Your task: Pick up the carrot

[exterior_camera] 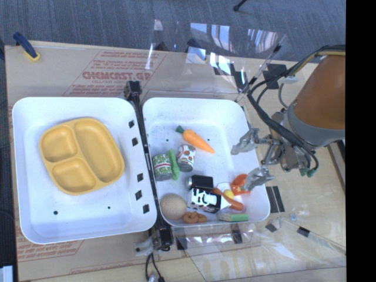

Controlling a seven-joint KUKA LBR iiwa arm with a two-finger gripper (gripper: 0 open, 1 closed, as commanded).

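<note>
The carrot (pixel 198 139), orange with a green top at its left end, lies tilted in the upper middle of the right bin (pixel 235 113). My gripper (pixel 251 159) hangs over that bin's right rim, to the right of the carrot and apart from it. Its two fingers (pixel 245 141) are spread open, and nothing is between them. The grey arm with its orange band comes in from the right edge.
Below the carrot stand two small cans (pixel 161 165) and a green piece (pixel 174 164). Along the bin's front lie a black-and-white box (pixel 203 197), a beige ball (pixel 172 206), a brown pretzel (pixel 194 218) and red-orange toys (pixel 234 191). A yellow divided plate (pixel 79 154) sits in the left bin.
</note>
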